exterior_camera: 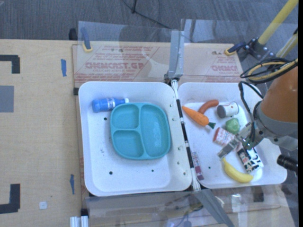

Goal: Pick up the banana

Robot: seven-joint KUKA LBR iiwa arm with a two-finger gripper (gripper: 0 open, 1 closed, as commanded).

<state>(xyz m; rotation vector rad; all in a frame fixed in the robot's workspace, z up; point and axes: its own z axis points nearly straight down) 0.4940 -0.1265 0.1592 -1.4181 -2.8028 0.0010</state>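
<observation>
Banana (236,172) lies near right bin's (274,176) front wall; end effector (236,143) just above, spread, empty. Best to straddle the curve's middle.

Bright, even overhead light fills the bench; the two shallow white plastic bins (94,174) nearly wash out at centre frame. Glare streaks the clear plastic sheet (142,37) at top. Shadows are soft. The grey-and-orange arm (281,103) at right looks blurred.

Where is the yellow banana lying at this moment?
The yellow banana lies in the right white bin, near its front edge, just below the gripper and beside a black-and-white patterned packet.
</observation>
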